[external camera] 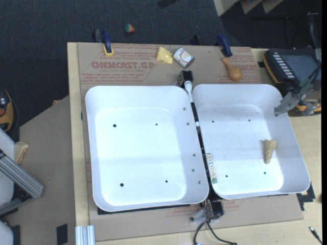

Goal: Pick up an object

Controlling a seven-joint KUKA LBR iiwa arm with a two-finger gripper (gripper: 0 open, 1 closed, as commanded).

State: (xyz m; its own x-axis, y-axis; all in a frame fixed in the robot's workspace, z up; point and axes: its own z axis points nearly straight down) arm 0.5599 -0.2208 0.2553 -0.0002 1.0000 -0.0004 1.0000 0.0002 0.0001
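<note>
Overhead, two white bins are sitting side by side on a table (pixel 76 137). A small tan cone-shaped object (pixel 269 150) is lying in the right bin (pixel 240 98), near its right wall. The pincer (pixel 284 106) is hovering at that bin's upper right rim, well apart from the object; its grip cannot be told.

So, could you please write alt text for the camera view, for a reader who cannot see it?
Two shallow white bins sit side by side on a bench; the right bin holds one small tan cone-shaped object near its right wall. The gripper hangs at that bin's upper right edge, apart from the object.
</note>
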